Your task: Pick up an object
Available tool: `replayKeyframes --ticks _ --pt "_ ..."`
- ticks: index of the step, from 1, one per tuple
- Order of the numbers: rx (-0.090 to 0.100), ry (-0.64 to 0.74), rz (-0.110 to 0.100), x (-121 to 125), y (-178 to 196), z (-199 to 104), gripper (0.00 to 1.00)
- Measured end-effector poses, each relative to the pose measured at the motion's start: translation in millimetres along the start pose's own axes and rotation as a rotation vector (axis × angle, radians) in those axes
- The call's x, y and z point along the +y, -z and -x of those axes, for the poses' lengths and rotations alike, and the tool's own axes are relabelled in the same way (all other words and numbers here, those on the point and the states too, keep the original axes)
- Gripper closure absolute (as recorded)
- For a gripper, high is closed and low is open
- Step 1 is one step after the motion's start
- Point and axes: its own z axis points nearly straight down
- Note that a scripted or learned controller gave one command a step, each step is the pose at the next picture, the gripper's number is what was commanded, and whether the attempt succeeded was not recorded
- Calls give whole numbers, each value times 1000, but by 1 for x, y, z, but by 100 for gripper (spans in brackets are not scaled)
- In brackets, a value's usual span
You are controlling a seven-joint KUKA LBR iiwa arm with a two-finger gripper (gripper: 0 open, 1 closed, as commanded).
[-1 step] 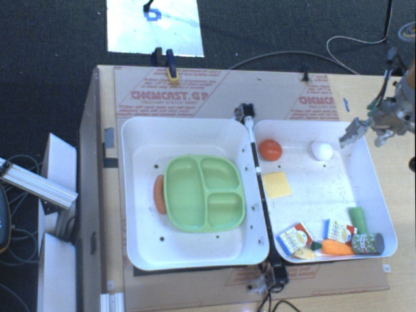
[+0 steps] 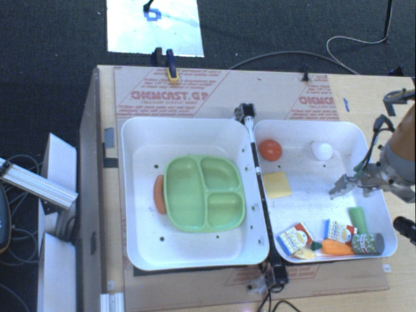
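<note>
bench top under two white bins, dark floor beyond. left bin: green divided tray, orange item at its left rim. right bin: gripper by right wall, fingers spread, holding nothing. tomato, white egg, yellow block well apart; packets and carrot crowded at near edge.

The surface fills the middle of the frame, a pale sheet with red lettering along its upper part; two shallow white bins lie directly on it side by side, the left bin in the centre, the right bin toward the right edge; a clamp grips the upper-left rim.
</note>
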Motion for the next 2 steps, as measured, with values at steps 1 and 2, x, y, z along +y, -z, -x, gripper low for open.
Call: replayKeyframes --ticks 1,2 --pt "0 0 2 -33 -57 -23 0" --pt "-2 1 6 -32 -46 -22 100"
